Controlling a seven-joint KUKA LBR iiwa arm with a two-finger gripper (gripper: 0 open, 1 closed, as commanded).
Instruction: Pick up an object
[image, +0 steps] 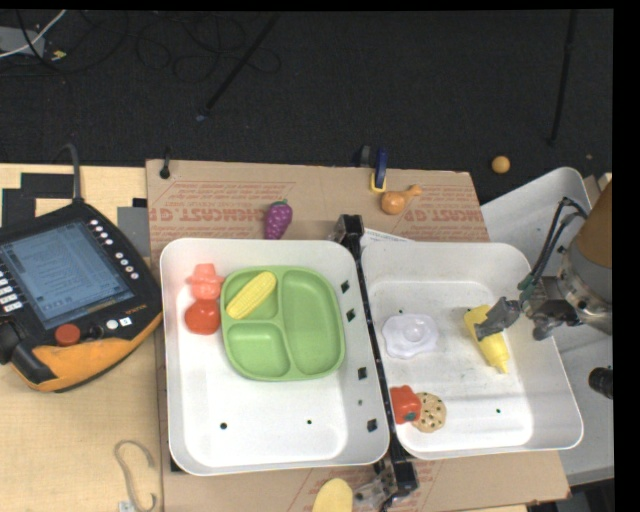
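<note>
In the right bin (545, 425), a yellow toy (492, 343) lies toward the far right side. My gripper (521, 314) comes in from the right and hangs low over the toy's upper end, with its dark tip against the yellow. Whether it grips the toy is hidden at this angle. A white round piece (410, 335) rests at the bin's left side. Near its front-left corner lie a red block (404, 403) and a cookie (430, 412).
The left bin (260, 435) holds a green divided plate (300, 335) with a yellow corn cob (249, 293) and a red-orange toy (203, 300) beside it. Purple grapes (278, 218) and an orange pear (397, 200) lie on the cardboard behind. A teach pendant (60, 290) sits far left.
</note>
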